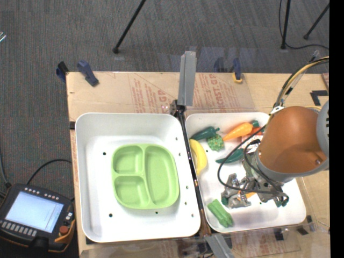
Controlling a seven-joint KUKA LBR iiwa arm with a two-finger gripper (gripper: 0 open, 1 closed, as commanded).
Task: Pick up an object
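A grey KUKA arm, its orange band filling the right side of the frame, reaches down into the right bin on a cardboard-topped bench, while the left bin beside it carries a green divided plate lying flat near its middle. The gripper hangs low over the front half of the right bin, close to the bin floor, its metal parts tangled with dark cabling — whether it is spread or closed cannot be told from this angle, and nothing can be seen caught in it. The candidates for the pick lie around it: a yellow banana against the bin's left wall, an orange carrot near the back edge, a dark green pepper at the back left corner with a small green broccoli piece just beside it, and a green cucumber-like piece by the front left corner, nearest the gripper but apart from it. A small orange-and-white bit shows right at the gripper's tip; its identity is unclear. By this evidence the task stands at the reach-and-grasp stage — the descent looks made, but no object is visibly lifted, and securing and raising one remain to be done.
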